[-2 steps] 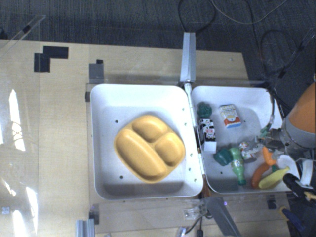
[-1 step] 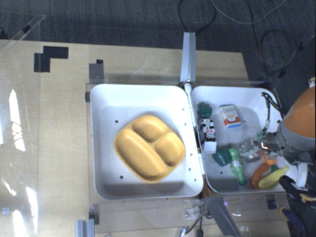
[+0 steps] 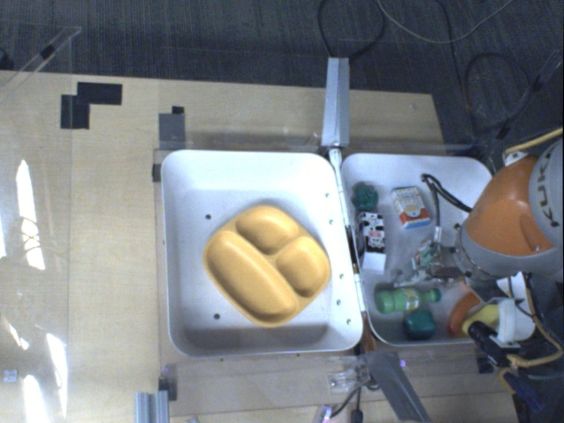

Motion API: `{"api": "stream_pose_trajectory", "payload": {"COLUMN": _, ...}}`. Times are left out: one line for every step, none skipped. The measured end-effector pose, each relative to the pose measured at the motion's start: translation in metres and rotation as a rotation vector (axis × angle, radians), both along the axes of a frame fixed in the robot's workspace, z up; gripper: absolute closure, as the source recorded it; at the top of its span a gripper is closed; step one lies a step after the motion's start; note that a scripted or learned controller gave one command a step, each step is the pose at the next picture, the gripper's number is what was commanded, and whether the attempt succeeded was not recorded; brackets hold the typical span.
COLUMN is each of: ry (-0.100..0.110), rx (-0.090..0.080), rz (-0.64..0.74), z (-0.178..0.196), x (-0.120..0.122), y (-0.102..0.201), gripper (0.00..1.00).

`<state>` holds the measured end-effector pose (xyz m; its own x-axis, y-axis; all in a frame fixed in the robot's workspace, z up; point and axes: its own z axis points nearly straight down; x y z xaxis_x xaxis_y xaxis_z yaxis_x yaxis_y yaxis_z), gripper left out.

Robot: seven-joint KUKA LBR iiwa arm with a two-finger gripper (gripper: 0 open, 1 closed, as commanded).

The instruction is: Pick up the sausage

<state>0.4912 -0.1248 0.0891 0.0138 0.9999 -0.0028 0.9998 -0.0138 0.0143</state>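
My gripper point(image 3: 426, 259) hangs low over the middle of the right bin point(image 3: 467, 167), at the end of the grey arm with its orange band point(image 3: 518, 211). It sits just above a green bottle point(image 3: 405, 300) lying on its side. An orange-red rounded item point(image 3: 462, 314), possibly the sausage, lies at the bin's near right, partly hidden under the arm. I cannot make out anything between the gripper's tips.
The right bin also holds a small orange-and-white carton point(image 3: 410, 206), a black-and-white box point(image 3: 374, 232), a green toy point(image 3: 365, 196) and a dark green piece point(image 3: 419, 324). The left bin point(image 3: 189, 183) holds a large yellow lumpy object point(image 3: 267, 263). A metal post point(image 3: 337, 104) stands behind the bins.
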Motion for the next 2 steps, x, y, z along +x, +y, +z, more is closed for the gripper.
{"api": "stream_pose_trajectory", "payload": {"ry": 0.000, "rx": 0.000, "rz": -0.001, "z": 0.000, "x": 0.000, "y": 0.000, "gripper": 0.00}}
{"api": "stream_pose_trajectory", "payload": {"ry": 0.002, "rx": 0.009, "rz": -0.047, "z": 0.000, "x": 0.001, "y": -0.042, "gripper": 0.00}}
